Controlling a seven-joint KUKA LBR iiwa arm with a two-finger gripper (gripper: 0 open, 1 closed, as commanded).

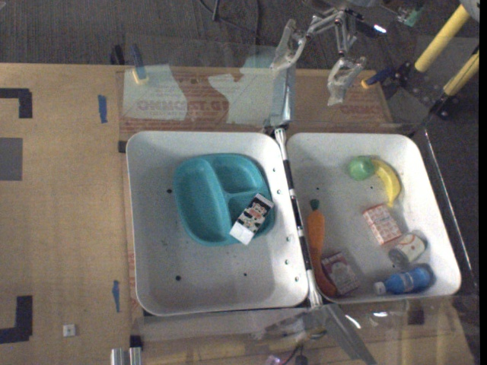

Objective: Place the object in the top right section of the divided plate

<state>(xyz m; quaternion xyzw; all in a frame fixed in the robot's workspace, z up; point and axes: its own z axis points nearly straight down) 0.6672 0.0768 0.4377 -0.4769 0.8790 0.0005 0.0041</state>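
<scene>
Camera view: the two-finger pincer (313,58) hung above the far edge of the bins, its fingers spread apart and holding nothing. A small white carton with a dark printed face (252,218) lay tilted in the lower right section of the teal divided plastic plate (199,204), within the left white bin (152,272). The right white bin (437,204) contained an orange toy carrot (316,242), a yellow banana (389,179) and a blue bottle (407,280).

The bin (434,158) at the frame's right holds a green ball (361,168) touching a yellow banana (389,180), an orange carrot (316,243) along its left wall, and a blue bottle (407,280) at lower right. Blue tape (102,109) marks the counter (61,204).
</scene>
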